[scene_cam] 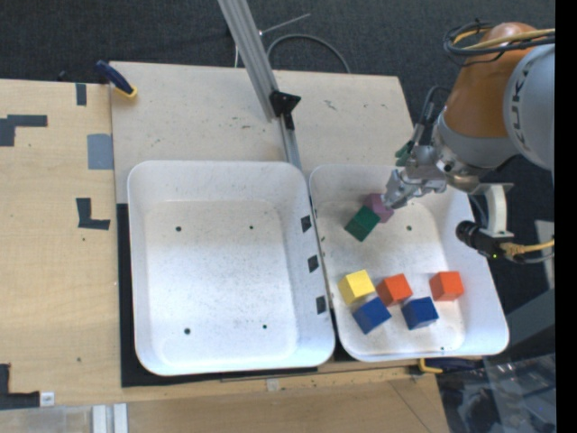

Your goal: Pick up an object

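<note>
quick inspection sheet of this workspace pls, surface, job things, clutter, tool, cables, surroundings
surface: wooden bench bearing two shallow white bins, the left bin and the right bin, side by side.
job's things: in the right bin, a green block touching a pink block; nearer the front a yellow cube, two orange cubes and two blue cubes.
clutter: blue and yellow object at the board's far left corner; grey tape pieces on the bench.
grippers: tool low over the pink block; grip not discernible.
cables: thin loop behind the bins; yellow cabling on the arm.
surroundings: slanted metal post; dark floor.
</note>
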